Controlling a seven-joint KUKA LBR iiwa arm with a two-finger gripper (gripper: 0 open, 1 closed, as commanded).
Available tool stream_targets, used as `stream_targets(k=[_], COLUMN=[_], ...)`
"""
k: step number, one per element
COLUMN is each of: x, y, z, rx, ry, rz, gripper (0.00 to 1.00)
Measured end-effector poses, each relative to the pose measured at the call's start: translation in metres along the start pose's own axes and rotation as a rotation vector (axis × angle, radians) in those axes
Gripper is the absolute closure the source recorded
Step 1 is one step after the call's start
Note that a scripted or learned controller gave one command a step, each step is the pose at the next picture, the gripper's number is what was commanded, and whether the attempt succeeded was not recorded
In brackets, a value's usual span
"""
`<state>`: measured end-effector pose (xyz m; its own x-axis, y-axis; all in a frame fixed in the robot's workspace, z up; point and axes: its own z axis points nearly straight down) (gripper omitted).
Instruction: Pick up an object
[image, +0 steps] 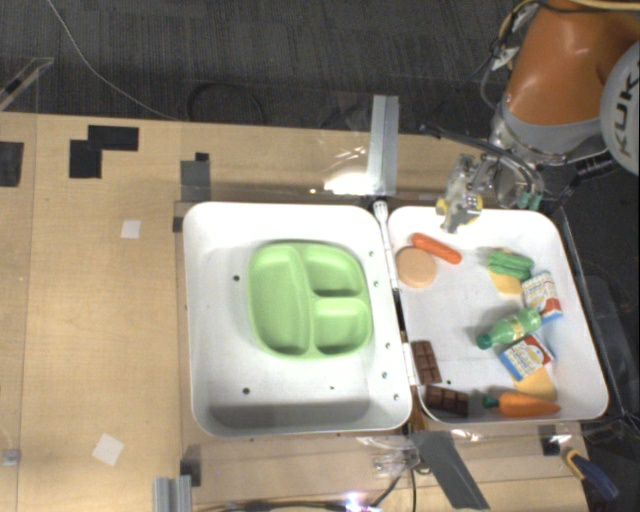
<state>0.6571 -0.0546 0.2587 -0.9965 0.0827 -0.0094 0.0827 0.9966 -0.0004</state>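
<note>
The left shallow white bin (215, 400) is carrying a pale green three-compartment plastic tray (306, 298) at its centre. The right shallow white bin (585, 370) is holding the loose items. A round tan cookie-like disc (416, 268) is lying at 10 o'clock, touching an orange carrot-shaped piece (437, 248) just above it. Two brown chocolate-bar pieces (428, 362) are sitting along the 7 o'clock edge. A green bottle-shaped toy (508, 328) is lying at centre, beside a small printed carton (524, 355). A second orange carrot (528, 405) is resting at 5 o'clock. A green and yellow vegetable piece (508, 265) and another printed carton (540, 293) are occupying 2 o'clock. The two-finger gripper (462, 205) is hanging over the bin's 11 o'clock rim; nothing is sitting between its fingers, and the jaw width cannot be told.
</note>
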Motion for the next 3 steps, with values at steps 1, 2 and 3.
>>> stream_targets(k=[1,2,3], x=[-0.002,0.056,0.018], y=[0.004,-0.050,-0.100], z=[-0.014,0.013,0.041], rx=[-0.002,0.001,0.000], ry=[-0.012,0.002,0.000], rz=[-0.005,0.013,-0.098], gripper=[1.00,1.00,1.00])
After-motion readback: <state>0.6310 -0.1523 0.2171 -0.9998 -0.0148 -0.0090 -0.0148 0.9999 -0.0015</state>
